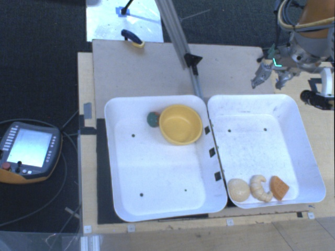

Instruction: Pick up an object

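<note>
Left bin point(120, 192): yellow bowl point(180, 124) at far right corner, small green thing point(152, 119) touching its left side. Right bin point(309, 156): three food pieces point(256, 188) along near edge. Gripper point(272, 77) beyond far rim, fingers spread, nothing pinched. Approach step; next: traverse over a target, descend.

My gripper point(271, 79) is hanging above the bench beyond the right bin point(293, 109), holding nothing. A yellow bowl point(180, 124) is sitting in the left bin point(157, 192), touching a green ball point(152, 119). Three food pieces point(257, 188) are lying along the right bin's near edge.
</note>
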`<control>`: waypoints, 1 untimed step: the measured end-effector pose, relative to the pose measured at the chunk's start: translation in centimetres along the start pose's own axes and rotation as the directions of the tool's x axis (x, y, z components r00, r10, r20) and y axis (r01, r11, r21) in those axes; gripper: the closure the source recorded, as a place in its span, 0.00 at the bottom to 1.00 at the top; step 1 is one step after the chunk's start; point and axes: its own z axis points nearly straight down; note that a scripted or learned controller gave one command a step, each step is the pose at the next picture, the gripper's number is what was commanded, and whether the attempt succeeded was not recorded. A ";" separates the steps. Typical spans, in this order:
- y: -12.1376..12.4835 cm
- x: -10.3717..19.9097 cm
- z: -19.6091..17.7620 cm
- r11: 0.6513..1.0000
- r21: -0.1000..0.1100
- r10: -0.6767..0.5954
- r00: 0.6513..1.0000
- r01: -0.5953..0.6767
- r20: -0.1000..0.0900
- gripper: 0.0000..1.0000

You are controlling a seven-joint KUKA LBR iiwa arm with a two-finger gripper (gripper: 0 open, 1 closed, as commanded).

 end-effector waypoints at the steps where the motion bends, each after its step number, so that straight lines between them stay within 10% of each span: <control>1: 0.0 0.0 0.0 1.000 0.000 0.000 1.000 0.000 0.000 0.00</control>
